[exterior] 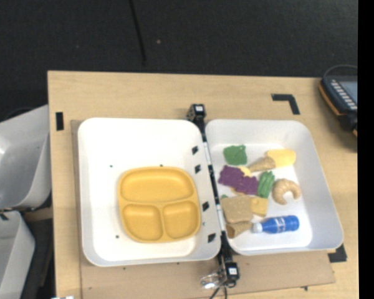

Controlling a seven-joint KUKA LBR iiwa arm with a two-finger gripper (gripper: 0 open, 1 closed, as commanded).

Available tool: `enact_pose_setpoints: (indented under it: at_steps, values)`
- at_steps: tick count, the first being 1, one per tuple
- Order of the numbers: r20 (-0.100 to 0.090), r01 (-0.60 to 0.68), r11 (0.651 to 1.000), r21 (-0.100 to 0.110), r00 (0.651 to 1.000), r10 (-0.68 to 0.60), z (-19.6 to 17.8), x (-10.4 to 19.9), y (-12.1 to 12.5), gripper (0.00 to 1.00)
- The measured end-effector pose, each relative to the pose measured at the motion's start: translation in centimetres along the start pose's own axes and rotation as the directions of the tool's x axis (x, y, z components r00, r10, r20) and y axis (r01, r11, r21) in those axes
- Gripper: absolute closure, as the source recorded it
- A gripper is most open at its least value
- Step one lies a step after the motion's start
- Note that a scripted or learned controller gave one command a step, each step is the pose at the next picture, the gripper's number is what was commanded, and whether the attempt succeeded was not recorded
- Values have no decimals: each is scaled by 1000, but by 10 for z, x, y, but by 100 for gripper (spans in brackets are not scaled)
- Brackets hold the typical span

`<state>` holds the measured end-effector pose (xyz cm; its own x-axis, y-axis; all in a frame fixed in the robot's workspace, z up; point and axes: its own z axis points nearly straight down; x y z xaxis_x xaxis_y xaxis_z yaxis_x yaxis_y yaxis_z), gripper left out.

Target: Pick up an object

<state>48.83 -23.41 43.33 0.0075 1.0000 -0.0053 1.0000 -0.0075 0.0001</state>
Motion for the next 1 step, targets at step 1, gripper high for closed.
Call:
enact_pose_setpoints:
  at_steps: [1]
  values:
    - [-10,7,1000,14,1000,-7,219,30,-1,100]
